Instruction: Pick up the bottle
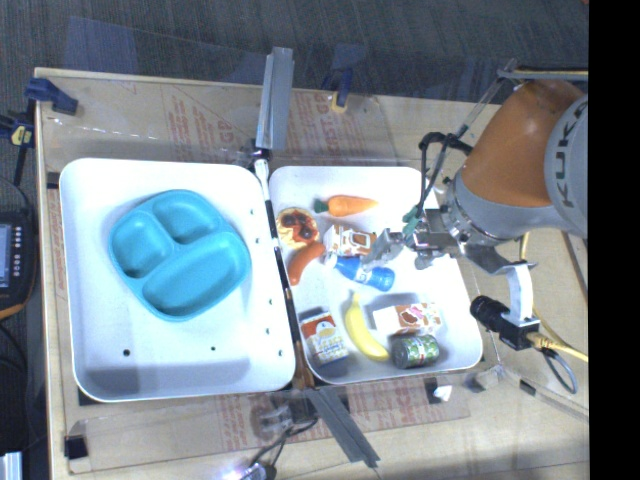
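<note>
One blue bottle (366, 273) lies on its side mid-way in the right bin (452, 360), with the gripper (392, 245) poised just above it, fingers apart, so closing on it comes next.

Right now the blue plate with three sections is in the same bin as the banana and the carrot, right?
Not quite. The blue plate lies in the left bin, alone. The banana and the carrot are in the right bin, next to the blue bottle. The camera view shows this; the plate does have three sections.
</note>
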Robot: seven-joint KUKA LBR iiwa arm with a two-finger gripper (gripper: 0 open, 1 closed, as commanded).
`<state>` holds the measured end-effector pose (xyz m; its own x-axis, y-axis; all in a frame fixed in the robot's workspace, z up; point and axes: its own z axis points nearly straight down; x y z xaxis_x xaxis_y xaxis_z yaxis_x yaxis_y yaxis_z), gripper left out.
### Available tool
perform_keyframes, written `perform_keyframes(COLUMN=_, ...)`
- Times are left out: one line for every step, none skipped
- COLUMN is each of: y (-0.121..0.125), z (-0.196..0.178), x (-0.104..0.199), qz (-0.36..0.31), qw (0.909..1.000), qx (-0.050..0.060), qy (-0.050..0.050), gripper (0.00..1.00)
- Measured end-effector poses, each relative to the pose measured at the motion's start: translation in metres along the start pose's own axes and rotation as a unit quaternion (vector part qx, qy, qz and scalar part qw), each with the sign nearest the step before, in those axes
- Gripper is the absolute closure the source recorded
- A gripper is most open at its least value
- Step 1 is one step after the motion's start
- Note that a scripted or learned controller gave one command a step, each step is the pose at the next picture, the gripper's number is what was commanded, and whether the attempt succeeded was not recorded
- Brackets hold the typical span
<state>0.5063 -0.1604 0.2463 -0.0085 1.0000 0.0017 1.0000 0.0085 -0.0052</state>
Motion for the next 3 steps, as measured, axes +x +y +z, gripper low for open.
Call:
perform_keyframes(y=0.046, z=0.143, x=-0.005, qz=-0.039, qw=0.9992, qx=-0.002, qy=-0.001, gripper=0.00)
perform_keyframes(y=0.011, z=0.156, x=0.038, qz=-0.019, qw=0.9998, qx=0.000, qy=0.000, gripper=0.00)
perform_keyframes(y=0.012, z=0.146, x=0.037, qz=-0.021, qw=0.9998, qx=0.001, qy=-0.001, gripper=1.00)
